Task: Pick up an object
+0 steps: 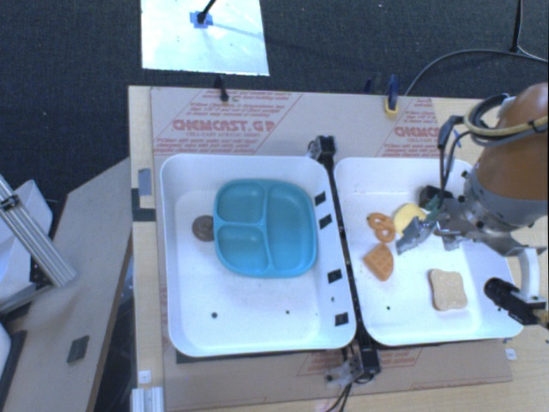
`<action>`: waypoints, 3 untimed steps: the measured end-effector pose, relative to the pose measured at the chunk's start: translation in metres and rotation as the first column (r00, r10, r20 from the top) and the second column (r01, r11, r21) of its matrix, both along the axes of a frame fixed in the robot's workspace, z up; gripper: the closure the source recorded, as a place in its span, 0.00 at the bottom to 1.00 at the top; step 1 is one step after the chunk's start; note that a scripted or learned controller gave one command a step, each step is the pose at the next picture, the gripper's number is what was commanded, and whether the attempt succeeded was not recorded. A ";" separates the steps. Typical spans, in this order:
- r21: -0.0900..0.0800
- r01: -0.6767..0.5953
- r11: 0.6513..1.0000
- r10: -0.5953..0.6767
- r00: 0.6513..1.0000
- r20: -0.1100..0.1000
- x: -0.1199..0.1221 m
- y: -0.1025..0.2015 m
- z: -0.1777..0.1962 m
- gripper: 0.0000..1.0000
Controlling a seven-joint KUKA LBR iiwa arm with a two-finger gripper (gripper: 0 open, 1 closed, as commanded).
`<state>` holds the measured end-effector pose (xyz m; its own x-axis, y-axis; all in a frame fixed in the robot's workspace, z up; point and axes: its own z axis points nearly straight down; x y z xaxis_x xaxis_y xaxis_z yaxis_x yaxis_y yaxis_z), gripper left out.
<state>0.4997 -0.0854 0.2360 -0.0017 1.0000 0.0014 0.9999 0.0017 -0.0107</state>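
Jaws of my two-finger gripper [412,234] hang low over the right shallow white bin [480,329]; whether they are spread or pressed together cannot be told, since their tips merge into one dark shape. My grey arm with its orange band [515,157] enters from the right. Touching or just behind the gripper's upper side lies a pale yellow rounded piece [407,214]. Just to the left lies a small orange pretzel-shaped piece [382,225], and just below the tips a golden-brown wedge-shaped piece [378,262]. A tan slice of toy bread [447,289] rests near the bin's lower right, apart from the gripper. Nothing is seen between my fingers. Left shallow white bin [184,316]: a light blue plastic divided plate [263,227] with a small brown round disc [203,227] touching its left edge.
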 end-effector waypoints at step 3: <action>0.000 0.001 1.000 -0.001 1.000 0.005 -0.010 0.003 -0.116 0.00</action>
<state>0.4895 -0.0819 0.1197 -0.0008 1.0000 0.0017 1.0000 0.0008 -0.0059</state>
